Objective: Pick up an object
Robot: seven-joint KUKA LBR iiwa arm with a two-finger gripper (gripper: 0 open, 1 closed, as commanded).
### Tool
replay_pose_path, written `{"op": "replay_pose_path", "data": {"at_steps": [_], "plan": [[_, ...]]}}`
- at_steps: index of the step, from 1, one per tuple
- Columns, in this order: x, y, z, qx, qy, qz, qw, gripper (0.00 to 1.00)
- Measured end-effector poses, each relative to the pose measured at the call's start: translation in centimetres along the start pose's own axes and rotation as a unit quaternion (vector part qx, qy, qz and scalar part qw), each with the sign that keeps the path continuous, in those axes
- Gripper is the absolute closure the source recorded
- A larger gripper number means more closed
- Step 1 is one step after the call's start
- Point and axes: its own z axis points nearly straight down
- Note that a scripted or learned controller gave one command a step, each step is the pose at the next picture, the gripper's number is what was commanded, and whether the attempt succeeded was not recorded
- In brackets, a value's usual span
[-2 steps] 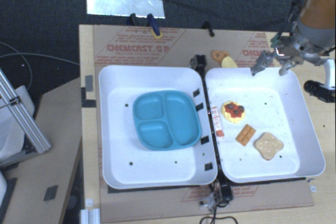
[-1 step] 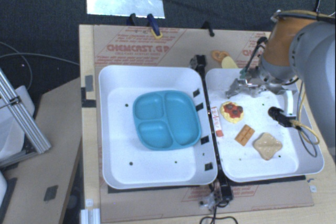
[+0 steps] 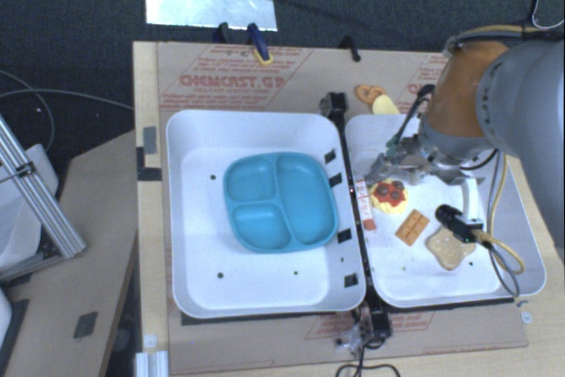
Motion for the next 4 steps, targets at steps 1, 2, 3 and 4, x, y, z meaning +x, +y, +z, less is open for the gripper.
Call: {"op": "replay_pose_path", "data": {"at_steps": [1, 2, 3, 4], "plan": [[-0.2, 0.2, -1.2, -0.003, -0.001, 0.002, 1.0000, 1.00], [-8.3, 2.7, -0.4, 0.001, -0.002, 0.006, 1.0000, 1.00], [-9.8, -3.4, -6.7, 0.001, -0.001, 0.005, 1.0000, 1.00], [-10.8, -5.0, 0.2, -0.002, 0.000, 0.004, 1.0000, 1.00]]}}
